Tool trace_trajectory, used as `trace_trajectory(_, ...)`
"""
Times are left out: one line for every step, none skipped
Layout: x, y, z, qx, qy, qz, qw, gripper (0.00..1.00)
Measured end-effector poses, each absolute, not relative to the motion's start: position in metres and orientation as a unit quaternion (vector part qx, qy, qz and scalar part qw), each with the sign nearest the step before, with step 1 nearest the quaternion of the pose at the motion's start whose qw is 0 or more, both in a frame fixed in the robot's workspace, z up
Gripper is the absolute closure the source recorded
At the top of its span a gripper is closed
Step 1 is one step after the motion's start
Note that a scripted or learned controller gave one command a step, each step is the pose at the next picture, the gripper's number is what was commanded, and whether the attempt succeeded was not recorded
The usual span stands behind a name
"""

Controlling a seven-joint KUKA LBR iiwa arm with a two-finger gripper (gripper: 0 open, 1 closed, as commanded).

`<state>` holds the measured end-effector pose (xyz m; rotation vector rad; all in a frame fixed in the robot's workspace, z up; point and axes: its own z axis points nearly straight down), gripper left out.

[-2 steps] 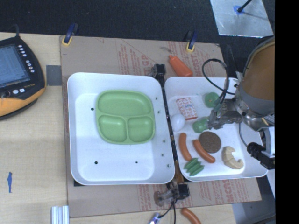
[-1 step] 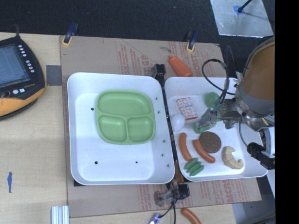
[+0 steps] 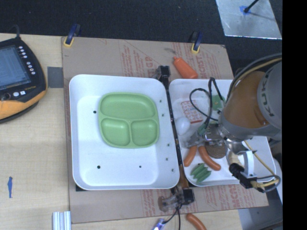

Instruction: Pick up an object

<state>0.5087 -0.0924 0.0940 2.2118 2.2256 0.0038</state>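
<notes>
Far off to the left of my gripper [image 3: 207, 139], a handheld control pad [image 3: 17, 83] with a grey screen and an orange rim lay on the wooden bench [image 3: 33, 166]. Nearer, but well apart from me on that side, sat the left bin [image 3: 86, 171], and in it a pale green plate [image 3: 129, 119] with three compartments, lying flat toward the bin's far half. A sheet of cardboard [image 3: 120, 51] lay under both bins, pinned at its far edge by two clips [image 3: 71, 35].

My gripper was down inside the right bin [image 3: 268, 152], in the middle of its clutter, with my grey and orange wrist above it hiding much of the bin. I could not tell how far my gripper was open, nor whether it had hold of anything.

Just to its left lay a white egg-shaped thing [image 3: 182, 124], and beyond that a small card with red print [image 3: 190, 112]. Just below it on the near side lay two orange sausage-shaped toys [image 3: 190, 155], one to the left and one [image 3: 209, 159] directly under me, beside a brown round thing [image 3: 217, 150]. Nearer the bin's front edge lay a green pea pod [image 3: 201, 172]. Outside the bin, up beyond me, an orange carrot [image 3: 184, 68] rested on the cardboard. Black cable [image 3: 197, 99] looped over the bin's far part.
</notes>
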Motion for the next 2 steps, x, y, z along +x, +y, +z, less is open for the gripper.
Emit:
trace_trajectory(0.510, -0.111, 0.093, 0.705, 0.709, 0.0003, 0.001, 0.00)
trace_trajectory(0.502, -0.125, 0.093, 0.704, 0.710, -0.0002, 0.001, 0.00)
